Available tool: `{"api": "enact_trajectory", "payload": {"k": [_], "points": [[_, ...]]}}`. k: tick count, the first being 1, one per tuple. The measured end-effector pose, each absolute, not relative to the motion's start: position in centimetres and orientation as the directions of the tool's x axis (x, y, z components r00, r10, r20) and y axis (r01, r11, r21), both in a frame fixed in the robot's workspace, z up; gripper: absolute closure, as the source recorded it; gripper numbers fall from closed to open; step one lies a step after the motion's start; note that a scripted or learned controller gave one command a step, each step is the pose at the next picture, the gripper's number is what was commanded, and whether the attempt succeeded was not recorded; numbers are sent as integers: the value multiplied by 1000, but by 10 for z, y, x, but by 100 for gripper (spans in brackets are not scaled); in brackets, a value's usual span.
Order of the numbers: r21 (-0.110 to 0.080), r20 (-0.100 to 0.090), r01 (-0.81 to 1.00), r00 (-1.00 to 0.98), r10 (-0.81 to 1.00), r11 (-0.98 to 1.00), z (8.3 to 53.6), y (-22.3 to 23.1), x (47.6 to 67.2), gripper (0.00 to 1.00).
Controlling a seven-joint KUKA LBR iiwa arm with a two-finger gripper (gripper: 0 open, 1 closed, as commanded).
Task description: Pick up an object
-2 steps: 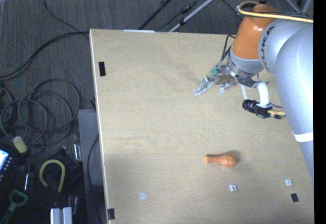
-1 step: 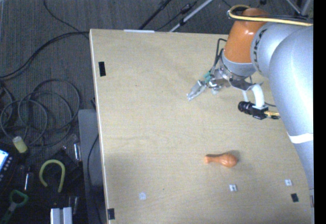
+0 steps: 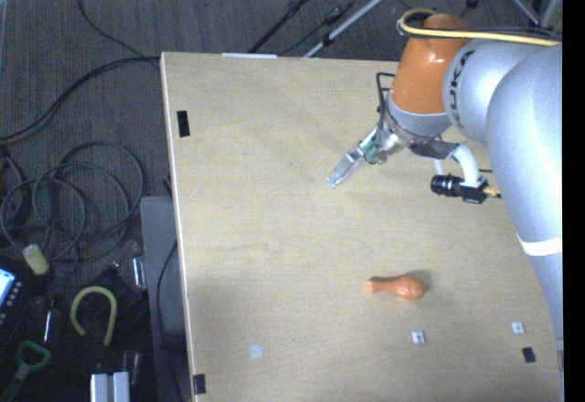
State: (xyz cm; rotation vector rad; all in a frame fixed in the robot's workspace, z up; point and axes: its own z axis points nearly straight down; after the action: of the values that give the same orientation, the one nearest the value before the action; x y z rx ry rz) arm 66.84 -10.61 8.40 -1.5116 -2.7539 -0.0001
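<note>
- Camera view is looking down at a slant on a tan work surface (image 3: 274, 236) occupying the centre and right of the frame.
- At the upper right, the grey arm (image 3: 512, 117) with its orange band (image 3: 425, 71) is reaching in toward the middle of the frame.
- Left of the wrist, the gripper (image 3: 340, 174) is pointing down and to the left, just above centre, over bare surface.
- Whether the gripper's tips are spread or pressed together cannot be told at this resolution; nothing is showing between them.
- Toward the lower right of centre, an orange, pear-shaped object (image 3: 398, 287) is lying on its side on the surface, narrow end pointing left, well apart from the gripper.
- On the dark floor at the left of the frame, black cables (image 3: 73, 190) are lying in loops.
- A yellow-green hooked item (image 3: 91, 304) is lying at the lower left.
</note>
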Motion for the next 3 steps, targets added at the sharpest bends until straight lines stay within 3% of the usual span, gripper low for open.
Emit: {"api": "enact_trajectory", "payload": {"k": [1,2,3], "points": [[4,2,844,-536,844,536,93,-105,669,100],[-1,0,963,-270,963,270,184,-78,668,100],[-2,-1,921,-390,921,390,109,-149,668,100]]}}
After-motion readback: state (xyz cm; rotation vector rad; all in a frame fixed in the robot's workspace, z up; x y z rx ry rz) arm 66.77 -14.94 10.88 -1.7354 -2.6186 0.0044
